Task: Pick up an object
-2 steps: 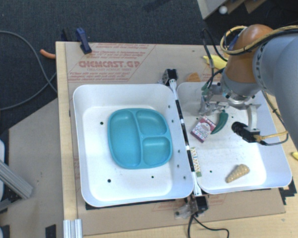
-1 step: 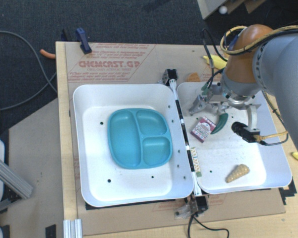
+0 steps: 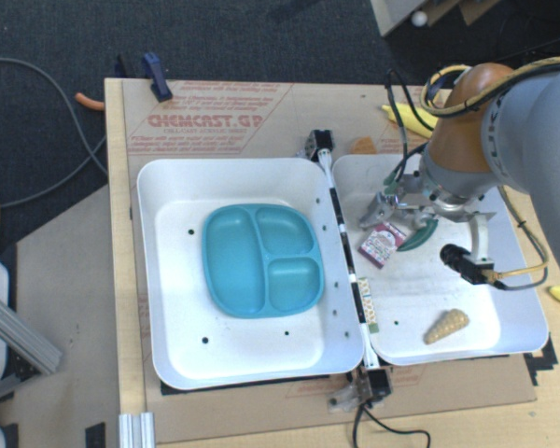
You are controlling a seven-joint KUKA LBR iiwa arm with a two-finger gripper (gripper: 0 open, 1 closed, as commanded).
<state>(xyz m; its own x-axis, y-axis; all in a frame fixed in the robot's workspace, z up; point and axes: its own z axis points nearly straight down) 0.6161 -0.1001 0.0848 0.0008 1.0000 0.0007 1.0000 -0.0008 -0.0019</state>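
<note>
**Camera view: gripper low in the right bin, beside a small packet that may slip away**

The grey arm with its orange band reaches in from about 2 o'clock and sets its two-finger gripper (image 3: 392, 215) down in the shallow white right-hand bin (image 3: 513, 329). Just below it, toward 7 o'clock, lies a small pink-and-white printed packet (image 3: 379, 245), tilted on the bin floor near the bin's left wall. A green-tipped part sits at the gripper's 4 o'clock side, close to the packet's upper right corner.

The risks, as I judge them: the packet is flat and light, so a finger landing on top of it would press it down, not pinch it, or would nudge it against the wall at 9 o'clock. It also sits off the gripper's centre, so a closing motion here could shut on air.

I cannot tell how wide the gripper stands, and nothing can be seen held in it; whether it touches the packet is also unclear.

Other candidates lie well apart: a tan ridged cone-shaped object (image 3: 446, 325) toward 5 o'clock in the same bin, and a teal plastic divided tray (image 3: 261, 259) in the white left-hand bin (image 3: 168, 203).
</note>
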